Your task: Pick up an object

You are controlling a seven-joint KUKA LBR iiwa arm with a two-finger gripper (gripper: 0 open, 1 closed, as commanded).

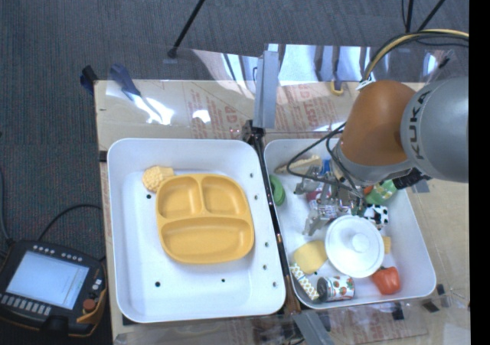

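My gripper [328,202] hangs low over the middle of the right bin [419,263], under the orange wrist band [375,133]. Directly around it lie a white round dish [354,246], a black-and-white toy [376,215] and a green piece [385,189]. Further items in this bin are a pale yellow lump [310,256], a small printed can [335,288], a red pepper [387,280], a green object [277,190] at the left wall and a beige stick [302,164]. The wrist hides whatever lies beneath it.
The left bin [122,183] holds a yellow divided plate [204,218] with a small yellow waffle piece [157,177] at its upper left corner. A metal post [265,91] stands behind the seam between the bins. A teach pendant [50,282] lies on the floor at lower left.
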